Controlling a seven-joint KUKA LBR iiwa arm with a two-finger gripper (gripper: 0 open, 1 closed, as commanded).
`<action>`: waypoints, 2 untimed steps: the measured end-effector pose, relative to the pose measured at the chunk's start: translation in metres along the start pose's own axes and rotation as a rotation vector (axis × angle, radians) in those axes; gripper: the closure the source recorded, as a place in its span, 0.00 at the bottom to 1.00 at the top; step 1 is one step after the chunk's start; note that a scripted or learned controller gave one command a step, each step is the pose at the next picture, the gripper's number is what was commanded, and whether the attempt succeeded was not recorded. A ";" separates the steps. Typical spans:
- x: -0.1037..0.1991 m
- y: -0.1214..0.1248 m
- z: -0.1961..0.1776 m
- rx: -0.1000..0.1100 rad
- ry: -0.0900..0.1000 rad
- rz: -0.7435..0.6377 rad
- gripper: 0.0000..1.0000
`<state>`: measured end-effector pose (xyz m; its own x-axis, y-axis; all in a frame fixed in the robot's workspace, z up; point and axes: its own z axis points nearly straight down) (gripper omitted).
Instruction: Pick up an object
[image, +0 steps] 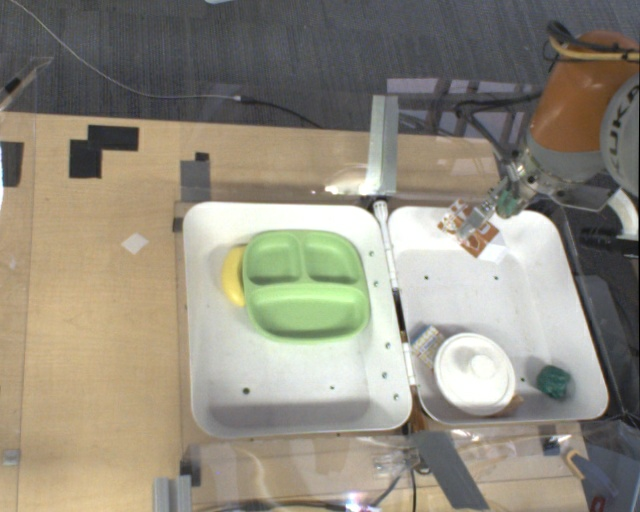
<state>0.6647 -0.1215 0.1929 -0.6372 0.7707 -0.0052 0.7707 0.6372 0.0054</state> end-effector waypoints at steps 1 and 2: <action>0.066 0.013 -0.039 -0.001 0.000 -0.005 1.00; 0.103 0.014 -0.026 0.000 0.002 -0.311 1.00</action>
